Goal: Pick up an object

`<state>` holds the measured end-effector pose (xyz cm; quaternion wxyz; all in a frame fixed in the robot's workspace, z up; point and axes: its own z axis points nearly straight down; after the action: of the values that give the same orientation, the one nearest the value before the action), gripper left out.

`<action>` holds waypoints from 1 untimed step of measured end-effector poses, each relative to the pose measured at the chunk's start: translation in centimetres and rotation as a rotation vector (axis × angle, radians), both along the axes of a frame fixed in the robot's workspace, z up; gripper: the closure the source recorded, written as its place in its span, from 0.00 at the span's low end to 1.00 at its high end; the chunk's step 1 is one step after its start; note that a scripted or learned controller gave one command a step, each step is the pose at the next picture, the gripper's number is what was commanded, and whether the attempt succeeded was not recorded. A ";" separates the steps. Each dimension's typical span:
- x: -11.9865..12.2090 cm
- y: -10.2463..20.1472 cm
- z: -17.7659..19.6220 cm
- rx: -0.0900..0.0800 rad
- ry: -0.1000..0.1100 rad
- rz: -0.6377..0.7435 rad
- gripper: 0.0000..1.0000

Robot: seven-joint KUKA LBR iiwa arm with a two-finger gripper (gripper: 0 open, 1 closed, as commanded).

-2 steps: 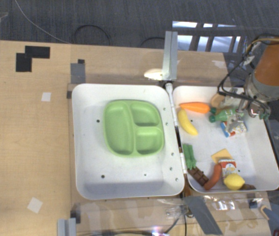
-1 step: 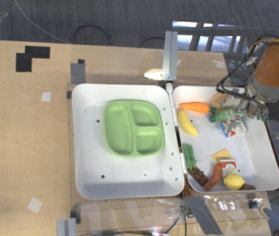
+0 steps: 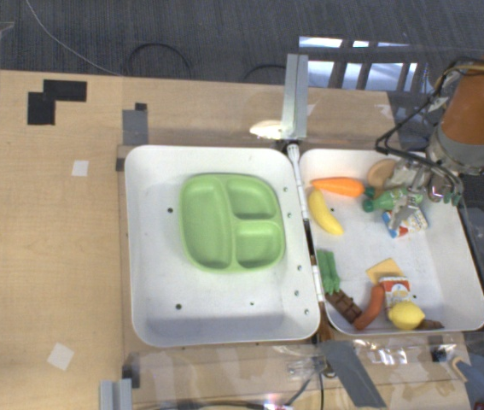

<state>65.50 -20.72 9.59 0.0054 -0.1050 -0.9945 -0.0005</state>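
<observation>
1. Along the right bin's (image 3: 472,272) near edge sit a lemon (image 3: 406,316), a sausage (image 3: 370,306) and a chocolate piece (image 3: 341,302); mid-floor is bare.
2. The left bin (image 3: 152,254) on the surface (image 3: 45,254) holds a green divided plate (image 3: 230,221), with bare room all round.
3. At the far end lie a banana (image 3: 324,212) and a carrot (image 3: 338,186).
4. The pincer (image 3: 412,196) is over a cluttered far corner; its grip cannot be told.

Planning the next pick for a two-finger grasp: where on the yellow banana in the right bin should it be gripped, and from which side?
Grip the yellow banana at mid-length, coming straight down from above. It lies flat and alone on the right white bin floor, so closing across its narrow width probably suits best.
</observation>
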 end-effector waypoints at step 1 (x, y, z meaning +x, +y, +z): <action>-1.7 1.6 -0.6 -0.005 -0.026 -0.138 0.00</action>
<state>63.79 -19.14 8.99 -0.0078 -0.1735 -0.9848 0.0001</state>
